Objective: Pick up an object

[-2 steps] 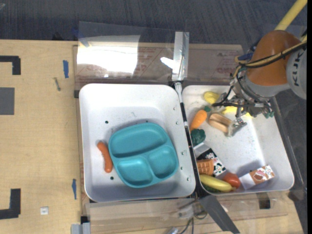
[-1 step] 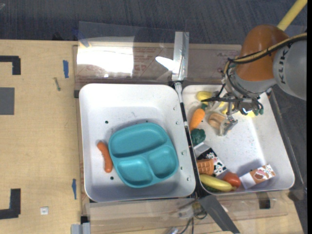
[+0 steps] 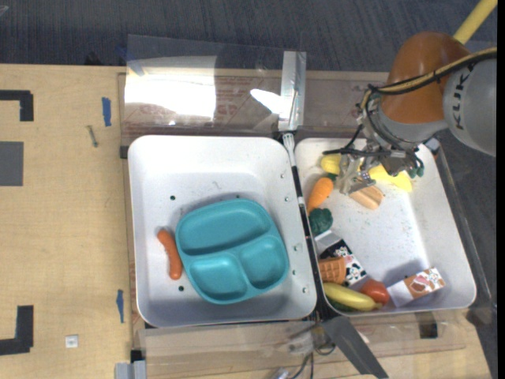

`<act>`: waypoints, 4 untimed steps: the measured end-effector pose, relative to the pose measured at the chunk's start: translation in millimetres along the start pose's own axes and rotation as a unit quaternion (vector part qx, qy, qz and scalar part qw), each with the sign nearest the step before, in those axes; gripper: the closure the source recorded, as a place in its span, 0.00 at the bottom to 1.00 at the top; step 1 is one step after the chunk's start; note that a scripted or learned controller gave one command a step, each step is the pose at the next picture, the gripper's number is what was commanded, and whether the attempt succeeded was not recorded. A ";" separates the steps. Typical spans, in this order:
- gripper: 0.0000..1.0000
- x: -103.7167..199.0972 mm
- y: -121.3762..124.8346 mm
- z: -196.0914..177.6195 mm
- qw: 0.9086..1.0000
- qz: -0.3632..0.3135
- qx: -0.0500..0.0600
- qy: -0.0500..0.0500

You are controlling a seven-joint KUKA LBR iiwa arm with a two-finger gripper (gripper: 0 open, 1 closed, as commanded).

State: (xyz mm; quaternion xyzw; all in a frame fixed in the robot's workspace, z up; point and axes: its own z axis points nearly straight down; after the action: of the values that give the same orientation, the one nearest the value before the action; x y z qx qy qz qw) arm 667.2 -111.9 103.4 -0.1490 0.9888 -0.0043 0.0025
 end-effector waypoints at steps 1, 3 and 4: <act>1.00 -19.5 47.4 -164.8 1.000 -0.010 -0.001 -0.009; 1.00 -7.6 22.2 -116.3 0.975 -0.221 -0.002 -0.008; 1.00 -10.1 22.2 -128.8 0.976 -0.219 0.000 -0.013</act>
State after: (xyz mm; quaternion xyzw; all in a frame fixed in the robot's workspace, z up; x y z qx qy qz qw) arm 669.5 -86.7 232.1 -0.3623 0.9319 -0.0025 0.0145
